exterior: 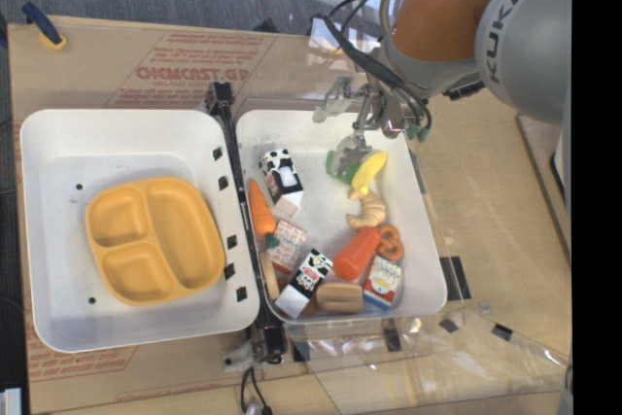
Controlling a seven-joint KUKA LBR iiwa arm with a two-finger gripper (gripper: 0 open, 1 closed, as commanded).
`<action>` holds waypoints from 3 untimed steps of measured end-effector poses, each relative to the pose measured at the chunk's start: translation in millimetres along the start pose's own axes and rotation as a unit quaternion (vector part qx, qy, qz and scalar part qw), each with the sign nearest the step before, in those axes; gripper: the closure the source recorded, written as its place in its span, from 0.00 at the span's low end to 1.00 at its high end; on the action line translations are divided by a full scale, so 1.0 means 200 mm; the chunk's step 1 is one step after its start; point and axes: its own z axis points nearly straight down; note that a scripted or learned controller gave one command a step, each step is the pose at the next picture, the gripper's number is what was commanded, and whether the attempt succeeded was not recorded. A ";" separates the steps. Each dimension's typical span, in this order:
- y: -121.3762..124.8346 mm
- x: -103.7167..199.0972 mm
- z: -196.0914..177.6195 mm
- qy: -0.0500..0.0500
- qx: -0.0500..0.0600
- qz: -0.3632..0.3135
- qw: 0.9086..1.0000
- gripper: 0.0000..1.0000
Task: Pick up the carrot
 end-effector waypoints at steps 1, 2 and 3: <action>0.35 0.23 0.24 0.002 -0.002 -0.010 1.000 0.00; 0.77 0.34 0.23 0.001 -0.003 -0.030 1.000 0.00; 0.44 0.27 0.22 -0.002 0.000 -0.064 0.998 0.00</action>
